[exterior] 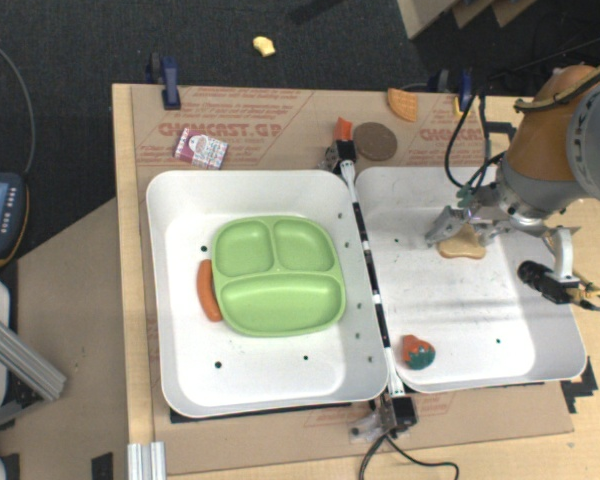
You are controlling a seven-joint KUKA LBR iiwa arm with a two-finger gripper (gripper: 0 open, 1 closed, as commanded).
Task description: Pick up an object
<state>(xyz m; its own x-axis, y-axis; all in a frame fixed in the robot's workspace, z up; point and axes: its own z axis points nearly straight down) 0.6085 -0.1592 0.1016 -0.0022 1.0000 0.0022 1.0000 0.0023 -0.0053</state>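
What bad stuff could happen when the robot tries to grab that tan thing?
The gripper sits right over the flat tan object in the right bin. Flat things are hard to pinch, so it might slip out or just get pushed along the floor. The arm could also press too hard into the bin. The red and teal toy lies far off by the front edge, so it is probably safe.

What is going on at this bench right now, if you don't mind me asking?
The robot arm reaches into the right bin from the right, its gripper low over a tan flat piece. Whether it grips it is unclear. A small red-and-teal object lies near that bin's front-left corner. The left bin holds a green divided plate beside an orange piece.
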